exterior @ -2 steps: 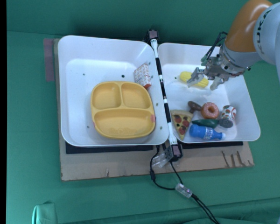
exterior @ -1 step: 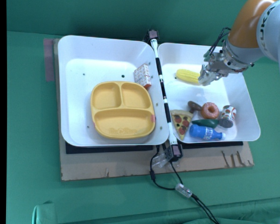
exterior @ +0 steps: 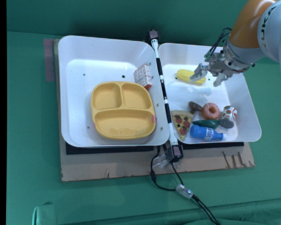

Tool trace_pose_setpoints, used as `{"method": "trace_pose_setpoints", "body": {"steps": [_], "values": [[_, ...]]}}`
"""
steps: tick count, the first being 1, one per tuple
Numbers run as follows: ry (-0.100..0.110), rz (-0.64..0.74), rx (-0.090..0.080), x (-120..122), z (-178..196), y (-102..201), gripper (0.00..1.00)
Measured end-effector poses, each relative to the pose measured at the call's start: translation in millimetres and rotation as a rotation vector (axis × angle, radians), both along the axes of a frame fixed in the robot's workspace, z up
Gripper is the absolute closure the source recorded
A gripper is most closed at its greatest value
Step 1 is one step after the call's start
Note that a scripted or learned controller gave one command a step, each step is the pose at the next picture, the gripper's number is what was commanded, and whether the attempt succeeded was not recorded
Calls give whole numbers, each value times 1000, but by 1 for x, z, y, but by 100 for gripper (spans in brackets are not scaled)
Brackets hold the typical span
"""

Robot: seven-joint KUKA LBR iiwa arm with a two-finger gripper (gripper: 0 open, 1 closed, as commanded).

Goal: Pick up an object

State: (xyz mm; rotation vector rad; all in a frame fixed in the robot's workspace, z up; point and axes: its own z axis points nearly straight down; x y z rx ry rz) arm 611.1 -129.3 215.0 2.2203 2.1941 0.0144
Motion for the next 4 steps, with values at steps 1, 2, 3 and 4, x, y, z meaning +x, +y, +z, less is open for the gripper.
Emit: {"method": "trace_pose_setpoints", "body": {"steps": [1, 2, 3, 4], "values": [[-13, -5, -4, 2, 16, -2, 100], [-13, -5, -4, 2, 16, -2, 0], [25, 10, 3, 90, -26, 10, 0], [26, 4, -9, 89, -28, 24, 0]]}}
